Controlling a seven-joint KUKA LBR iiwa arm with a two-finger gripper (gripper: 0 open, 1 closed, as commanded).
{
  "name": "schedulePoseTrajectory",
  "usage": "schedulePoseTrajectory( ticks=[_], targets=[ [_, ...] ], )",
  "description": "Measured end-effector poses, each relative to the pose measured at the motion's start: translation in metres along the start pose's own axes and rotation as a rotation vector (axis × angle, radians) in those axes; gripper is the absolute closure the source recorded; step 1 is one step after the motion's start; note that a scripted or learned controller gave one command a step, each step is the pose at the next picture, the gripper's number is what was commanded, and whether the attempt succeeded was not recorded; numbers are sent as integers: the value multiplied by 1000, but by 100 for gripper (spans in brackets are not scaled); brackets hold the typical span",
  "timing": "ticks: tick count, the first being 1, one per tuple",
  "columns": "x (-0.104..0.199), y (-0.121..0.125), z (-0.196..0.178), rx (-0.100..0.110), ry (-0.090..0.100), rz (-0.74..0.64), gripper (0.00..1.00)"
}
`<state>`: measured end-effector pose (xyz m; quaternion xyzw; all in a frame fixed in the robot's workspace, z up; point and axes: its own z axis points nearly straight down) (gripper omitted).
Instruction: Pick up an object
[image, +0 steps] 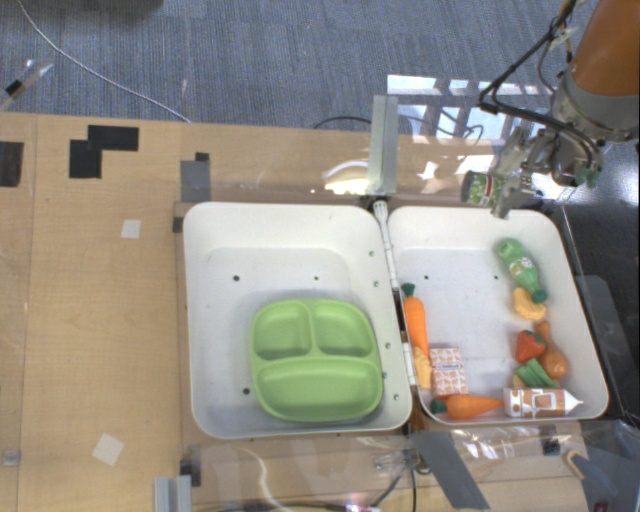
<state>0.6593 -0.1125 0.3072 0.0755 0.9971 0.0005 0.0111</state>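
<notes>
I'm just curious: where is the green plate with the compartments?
The green plate lies in the left bin, toward its near edge, across the divider from an upright carrot.

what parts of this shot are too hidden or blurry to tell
- Hand in the camera view: blurred, so its grip on the small green-labelled can beside it is unclear.
- Grey arm with orange band: cut off by the top and right edges.
- Heap of small toy foods in the right white bin: overlapping, too small to name individually.
- Red-patterned box: print unreadable.
</notes>
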Motion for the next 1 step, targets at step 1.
schedulePoseTrajectory(
  ticks=[1],
  targets=[
    [-2,1,-14,-1,-11,-3,100]
  ],
)
